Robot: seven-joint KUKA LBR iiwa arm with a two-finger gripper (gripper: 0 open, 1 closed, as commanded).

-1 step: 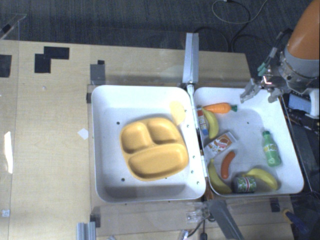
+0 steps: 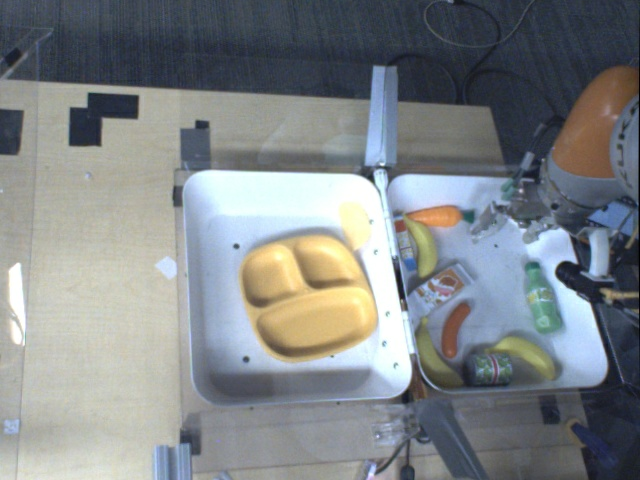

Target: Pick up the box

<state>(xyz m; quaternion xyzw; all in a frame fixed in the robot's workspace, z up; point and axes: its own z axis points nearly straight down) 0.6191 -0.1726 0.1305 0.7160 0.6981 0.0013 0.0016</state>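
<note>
Two shallow white bins sit side by side on the bench. The left bin point(image 2: 200, 298) carries a yellow divided tray point(image 2: 305, 296), placed centrally. The right bin point(image 2: 590, 368) carries the loose items. The box point(image 2: 441, 286), a small red-and-white carton, lies flat and askew near the middle of the right bin's left half, between a banana point(image 2: 424, 248) toward the far rim and a sausage point(image 2: 454, 328) toward the near rim. Both are just beside it, which probably leaves limited finger clearance. The gripper point(image 2: 512, 216) hovers over the far right corner of the right bin, well apart from the box, beside a carrot point(image 2: 436, 215). The state of the jaws cannot be determined. A green bottle point(image 2: 543, 296) lies along the right rim.
</note>
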